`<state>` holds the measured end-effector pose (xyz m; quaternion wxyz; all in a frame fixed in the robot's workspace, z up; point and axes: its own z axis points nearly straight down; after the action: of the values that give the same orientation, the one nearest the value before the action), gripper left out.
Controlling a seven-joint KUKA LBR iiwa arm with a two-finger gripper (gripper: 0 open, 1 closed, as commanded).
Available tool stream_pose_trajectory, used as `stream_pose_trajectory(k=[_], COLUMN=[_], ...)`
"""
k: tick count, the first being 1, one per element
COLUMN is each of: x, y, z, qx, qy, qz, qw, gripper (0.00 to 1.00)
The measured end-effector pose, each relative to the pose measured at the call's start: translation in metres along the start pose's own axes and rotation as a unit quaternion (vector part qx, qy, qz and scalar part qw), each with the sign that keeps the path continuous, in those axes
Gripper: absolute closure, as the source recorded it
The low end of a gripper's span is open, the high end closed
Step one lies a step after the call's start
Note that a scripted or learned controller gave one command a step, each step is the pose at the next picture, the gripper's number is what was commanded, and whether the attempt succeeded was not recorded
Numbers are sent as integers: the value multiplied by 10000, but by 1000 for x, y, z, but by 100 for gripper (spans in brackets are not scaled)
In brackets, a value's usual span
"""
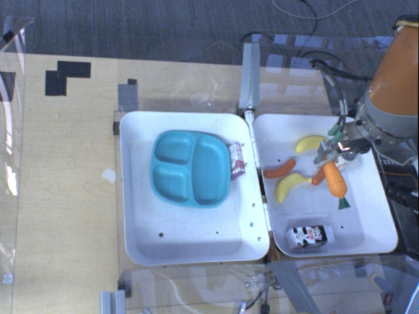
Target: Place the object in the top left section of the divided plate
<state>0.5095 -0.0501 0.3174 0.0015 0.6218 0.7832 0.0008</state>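
Hand (334,150) above orange carrot (335,180), green stem.

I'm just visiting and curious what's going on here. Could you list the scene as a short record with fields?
Left bin: blue divided plate, nothing on it; a small packet by its right edge
Right bin: two yellow bananas, a red sausage, an orange carrot, a small dark box
Gripper: over the right bin, just above the carrot
Task progress: nothing placed yet
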Motion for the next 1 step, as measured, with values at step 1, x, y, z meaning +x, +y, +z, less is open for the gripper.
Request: stream_pose_trajectory(k=[1], x=[-19], y=[-27], z=[120], qx=[1], qy=[1], qz=[201], qw=[9998], gripper=[100])
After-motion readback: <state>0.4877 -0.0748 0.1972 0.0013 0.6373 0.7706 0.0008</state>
